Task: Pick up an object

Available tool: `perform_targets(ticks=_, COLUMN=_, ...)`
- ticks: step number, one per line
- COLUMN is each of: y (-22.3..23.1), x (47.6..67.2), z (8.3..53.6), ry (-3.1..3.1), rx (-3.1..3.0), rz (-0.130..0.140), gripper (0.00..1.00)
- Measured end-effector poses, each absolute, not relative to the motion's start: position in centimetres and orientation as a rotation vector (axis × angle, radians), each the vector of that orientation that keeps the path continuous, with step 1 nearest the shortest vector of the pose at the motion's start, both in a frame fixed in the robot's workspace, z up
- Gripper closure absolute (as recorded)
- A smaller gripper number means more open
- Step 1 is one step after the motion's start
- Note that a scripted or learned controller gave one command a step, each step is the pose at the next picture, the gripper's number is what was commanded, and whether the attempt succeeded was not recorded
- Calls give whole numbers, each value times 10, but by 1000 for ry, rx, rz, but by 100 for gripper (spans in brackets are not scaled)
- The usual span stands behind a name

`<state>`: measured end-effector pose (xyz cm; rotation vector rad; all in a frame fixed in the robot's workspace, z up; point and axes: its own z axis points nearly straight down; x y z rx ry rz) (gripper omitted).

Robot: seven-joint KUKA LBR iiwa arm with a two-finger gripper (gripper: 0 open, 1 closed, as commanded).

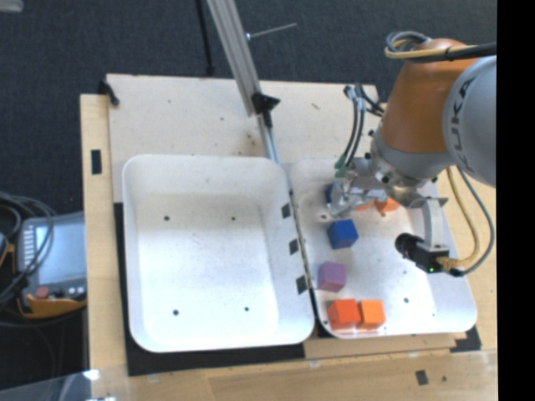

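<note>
While the tool [344, 200] hangs low over the far end of the right bin [447, 312], I can't tell from this slanted view whether it is open or closed, and I see nothing gripped in it. My nearest target is the blue cube [342, 234], lying just beside the tool on its near side; a purple cube [332, 276] sits a little nearer, and two orange blocks [355, 313] touch each other at the near rim. I judge the blue cube the best pick: it stands apart from its neighbours. I want to centre over it, square up to its faces, then descend straight without nudging it toward the bin wall.
</note>
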<state>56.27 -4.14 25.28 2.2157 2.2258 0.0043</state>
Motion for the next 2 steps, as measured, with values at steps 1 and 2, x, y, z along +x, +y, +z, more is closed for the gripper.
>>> perform_targets(ticks=1, y=13, x=556, z=260, ry=2231, rx=2213, rz=3, gripper=100)
perform_targets(ticks=2, y=60, x=553, z=245, ry=2229, rx=2218, rz=-3, gripper=100)
